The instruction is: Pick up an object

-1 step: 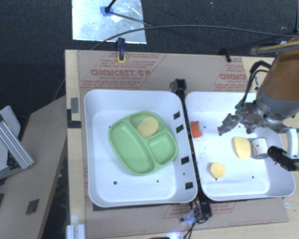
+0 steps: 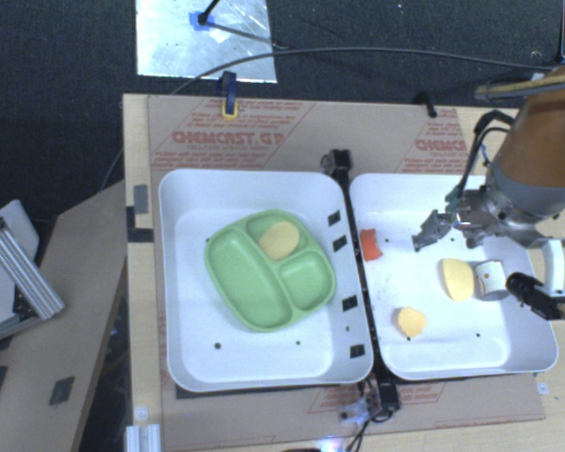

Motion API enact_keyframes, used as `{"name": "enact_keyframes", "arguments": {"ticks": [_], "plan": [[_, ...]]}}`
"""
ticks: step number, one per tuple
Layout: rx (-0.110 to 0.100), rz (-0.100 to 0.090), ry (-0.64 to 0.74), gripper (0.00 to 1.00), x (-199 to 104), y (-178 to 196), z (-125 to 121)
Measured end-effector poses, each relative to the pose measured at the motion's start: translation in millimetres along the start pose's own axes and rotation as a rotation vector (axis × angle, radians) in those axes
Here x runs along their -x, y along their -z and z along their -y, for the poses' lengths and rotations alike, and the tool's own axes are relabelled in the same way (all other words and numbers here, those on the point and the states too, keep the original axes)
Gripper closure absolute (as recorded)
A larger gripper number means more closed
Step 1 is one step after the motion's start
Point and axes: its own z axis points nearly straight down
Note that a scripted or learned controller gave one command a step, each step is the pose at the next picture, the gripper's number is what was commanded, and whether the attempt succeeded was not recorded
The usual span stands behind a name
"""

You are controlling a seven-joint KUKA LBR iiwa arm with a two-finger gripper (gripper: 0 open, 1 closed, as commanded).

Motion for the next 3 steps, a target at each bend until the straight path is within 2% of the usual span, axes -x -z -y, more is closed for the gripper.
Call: {"name": "enact_keyframes", "arguments": {"ticks": [1, 3], "plan": [[-0.005, -0.001, -0.002, 0.00, -2, -63, 0], [-0.004, -0.001, -0.003, 0.00, -9, -141, -2]]}}
